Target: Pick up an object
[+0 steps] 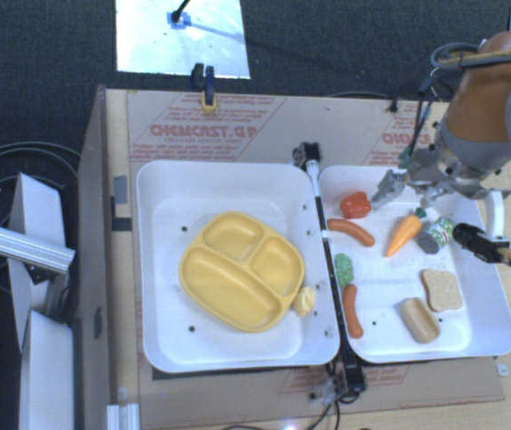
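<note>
My gripper [408, 197] hangs over the back part of the right bin [498, 330], open, with nothing between its fingers. One finger [387, 189] points toward a red pepper [355, 205] just to its left. An orange carrot [404, 233] lies tilted right below the gripper. Beside the carrot, on its right, sits a small grey-green can [435, 236]. Left of the carrot lies a red sausage [350, 231].
The right bin also holds a green broccoli piece [342, 268], a second sausage [351, 310], a bread slice [441, 289] and a bread roll [419, 320]. In the left bin [161, 240] are a yellow divided plate [240, 270] and a small yellow piece [303, 301].
</note>
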